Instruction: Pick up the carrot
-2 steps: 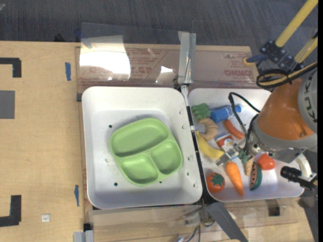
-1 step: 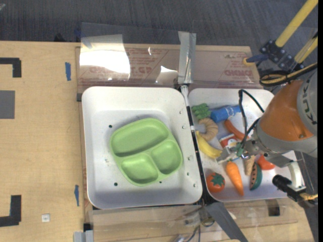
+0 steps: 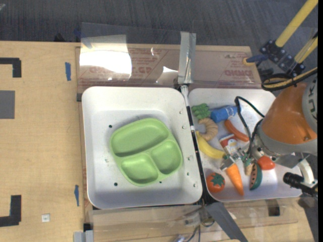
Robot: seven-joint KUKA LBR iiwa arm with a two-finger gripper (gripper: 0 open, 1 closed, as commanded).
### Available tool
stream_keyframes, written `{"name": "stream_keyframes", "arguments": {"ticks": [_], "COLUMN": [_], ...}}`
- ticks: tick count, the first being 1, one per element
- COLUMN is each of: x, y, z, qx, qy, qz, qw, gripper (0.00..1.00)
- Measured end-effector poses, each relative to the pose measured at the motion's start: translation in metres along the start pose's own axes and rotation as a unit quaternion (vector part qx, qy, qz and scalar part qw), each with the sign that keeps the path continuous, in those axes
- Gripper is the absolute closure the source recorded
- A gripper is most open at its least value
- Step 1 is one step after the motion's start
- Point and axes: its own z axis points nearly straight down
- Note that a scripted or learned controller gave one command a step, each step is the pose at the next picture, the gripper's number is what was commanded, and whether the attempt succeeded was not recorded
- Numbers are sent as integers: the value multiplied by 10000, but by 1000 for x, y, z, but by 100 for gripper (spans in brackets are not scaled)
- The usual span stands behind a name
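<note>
Gripper (image 3: 241, 159) fingers cannot be read from this view: the metal tip sits low in the right bin, just above the carrot's top, and the orange wrist band crowds over it, so whether it is open or closed I cannot tell. Going left to right, the left white plastic bin (image 3: 96, 135) holds a light green three-compartment plastic plate (image 3: 146, 150), lying flat and well apart from the action. The right white bin (image 3: 267, 193) is packed with toy food: a red toy tomato (image 3: 216, 182) near the front wall, a curved yellow toy banana (image 3: 209, 147) behind it, then the orange toy carrot (image 3: 235, 178), lying pointed end toward the front, just beside a watermelon slice (image 3: 255, 175). Such crowding probably leaves little room for a clean grasp. Items behind the arm are partly covered and hard to name.
</note>
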Motion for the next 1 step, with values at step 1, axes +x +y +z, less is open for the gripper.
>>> {"name": "stream_keyframes", "arguments": {"ticks": [1], "x": [-5], "y": [3], "z": [-12], "qx": [-54], "qy": [-96], "qz": [1], "qw": [9999], "gripper": [100]}}
